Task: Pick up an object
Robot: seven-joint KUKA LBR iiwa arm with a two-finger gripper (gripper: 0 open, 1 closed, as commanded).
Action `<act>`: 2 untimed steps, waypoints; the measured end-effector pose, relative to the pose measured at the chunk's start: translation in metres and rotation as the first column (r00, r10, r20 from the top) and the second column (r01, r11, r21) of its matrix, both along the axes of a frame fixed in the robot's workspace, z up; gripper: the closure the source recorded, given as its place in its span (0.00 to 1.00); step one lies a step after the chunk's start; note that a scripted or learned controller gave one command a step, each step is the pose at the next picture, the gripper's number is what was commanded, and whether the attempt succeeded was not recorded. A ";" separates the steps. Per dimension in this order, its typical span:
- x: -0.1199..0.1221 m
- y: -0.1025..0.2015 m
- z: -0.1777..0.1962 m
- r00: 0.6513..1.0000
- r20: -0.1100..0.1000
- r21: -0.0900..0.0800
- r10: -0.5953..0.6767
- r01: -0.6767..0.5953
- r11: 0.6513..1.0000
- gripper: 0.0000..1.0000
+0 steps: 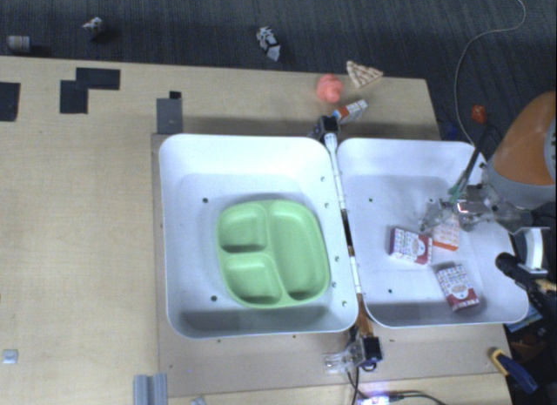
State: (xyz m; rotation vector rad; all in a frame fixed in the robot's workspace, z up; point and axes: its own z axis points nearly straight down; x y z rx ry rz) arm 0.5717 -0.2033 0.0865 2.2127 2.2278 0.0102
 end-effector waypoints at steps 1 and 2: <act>0.001 -0.002 0.011 1.000 0.006 -0.006 0.000 0.000 1.000 1.00; -0.025 0.047 0.116 1.000 0.001 -0.004 -0.002 0.002 1.000 1.00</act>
